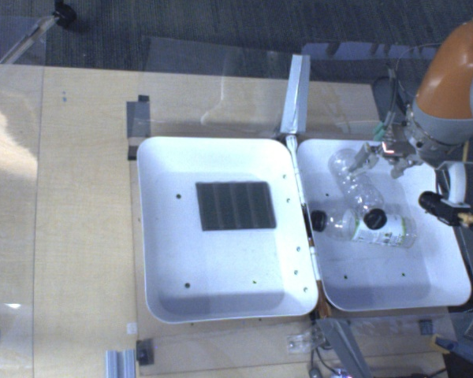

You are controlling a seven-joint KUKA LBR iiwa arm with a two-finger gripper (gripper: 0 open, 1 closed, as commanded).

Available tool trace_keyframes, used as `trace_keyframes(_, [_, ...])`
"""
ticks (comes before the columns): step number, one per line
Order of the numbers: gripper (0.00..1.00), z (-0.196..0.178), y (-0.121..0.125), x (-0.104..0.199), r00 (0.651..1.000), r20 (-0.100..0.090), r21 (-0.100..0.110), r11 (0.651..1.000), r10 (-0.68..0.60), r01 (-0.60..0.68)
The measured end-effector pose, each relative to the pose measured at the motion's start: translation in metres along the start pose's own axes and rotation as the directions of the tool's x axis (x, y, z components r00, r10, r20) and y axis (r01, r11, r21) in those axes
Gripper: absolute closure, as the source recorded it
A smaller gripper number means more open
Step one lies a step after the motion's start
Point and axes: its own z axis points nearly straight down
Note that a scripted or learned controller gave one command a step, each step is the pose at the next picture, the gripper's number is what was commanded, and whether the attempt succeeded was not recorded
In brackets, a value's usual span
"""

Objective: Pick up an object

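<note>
The gripper hangs over the right bin's far edge, fingers spread, pinching nothing. Just beside it lies a clear plastic bottle; another bottle with black caps lies mid-bin. The left bin holds a dark ribbed pad.

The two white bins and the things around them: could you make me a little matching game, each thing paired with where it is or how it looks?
Things:
1. dark ribbed mat
2. clear plastic bottles
3. orange band
4. tool

Descriptions:
A. on the arm, upper right
B. lying flat in the left bin
C. hovering over the right bin's far edge
D. lying in the right bin

Pairs: 1-B, 2-D, 3-A, 4-C
</note>
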Motion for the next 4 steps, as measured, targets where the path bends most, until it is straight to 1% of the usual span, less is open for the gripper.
trace_keyframes(1, [0.00, 0.086, -0.010, -0.060, 0.999, 0.001, 0.000, 0.999, 0.035, -0.035])
trace_keyframes(2, [0.00, 0.117, -0.061, -0.037, 0.992, 0.008, -0.018, 0.992, -0.124, 0.124])
trace_keyframes(3, [0.00, 0.121, 0.013, -0.032, 0.985, 0.003, -0.008, 0.985, -0.171, 0.171])
trace_keyframes(4, [0.00, 0.121, 0.012, -0.032, 0.985, 0.003, -0.008, 0.985, -0.171, 0.171])
